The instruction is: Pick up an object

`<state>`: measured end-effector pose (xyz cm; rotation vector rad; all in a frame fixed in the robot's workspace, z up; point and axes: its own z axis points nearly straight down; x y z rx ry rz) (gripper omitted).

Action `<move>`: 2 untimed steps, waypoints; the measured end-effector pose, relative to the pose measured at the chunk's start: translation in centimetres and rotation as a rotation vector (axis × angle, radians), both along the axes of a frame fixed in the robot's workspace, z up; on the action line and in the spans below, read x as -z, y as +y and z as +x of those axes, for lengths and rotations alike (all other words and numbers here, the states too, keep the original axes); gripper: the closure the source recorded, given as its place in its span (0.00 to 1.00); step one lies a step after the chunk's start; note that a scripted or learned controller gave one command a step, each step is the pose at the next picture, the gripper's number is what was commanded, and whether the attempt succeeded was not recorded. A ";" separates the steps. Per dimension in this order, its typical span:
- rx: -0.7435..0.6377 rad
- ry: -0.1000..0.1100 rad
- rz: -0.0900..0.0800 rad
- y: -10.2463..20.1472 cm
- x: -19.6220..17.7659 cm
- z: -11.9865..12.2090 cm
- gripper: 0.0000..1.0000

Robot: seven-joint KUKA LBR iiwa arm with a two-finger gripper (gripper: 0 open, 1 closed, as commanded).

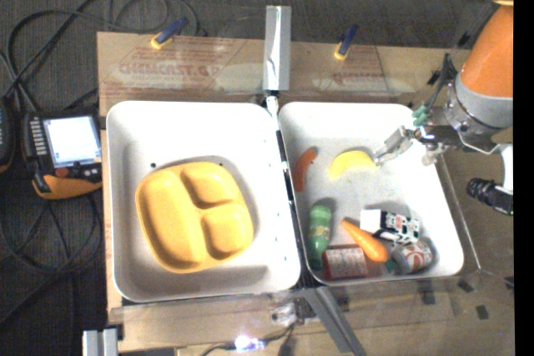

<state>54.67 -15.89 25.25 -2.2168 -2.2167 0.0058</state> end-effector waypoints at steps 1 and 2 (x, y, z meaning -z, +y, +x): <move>0.032 0.001 -0.002 0.9 8.7 3.3 0.00; -0.083 -0.017 -0.003 0.6 16.3 0.6 0.00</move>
